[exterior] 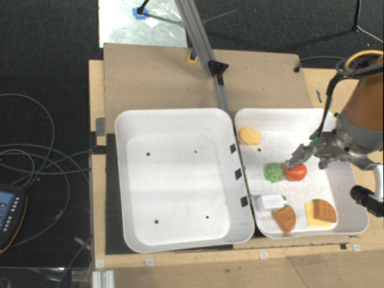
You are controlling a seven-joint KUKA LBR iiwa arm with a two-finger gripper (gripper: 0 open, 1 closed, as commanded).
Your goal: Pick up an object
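Approach step, nothing lifted yet. Gripper (298, 159) sits low in the right bin (282, 122), tip just above the tomato (296, 173), which touches the green ball (273, 172). Cannot tell whether the jaws are apart or closed. My read: next move needs a descent centred on the tomato without nudging the green ball.
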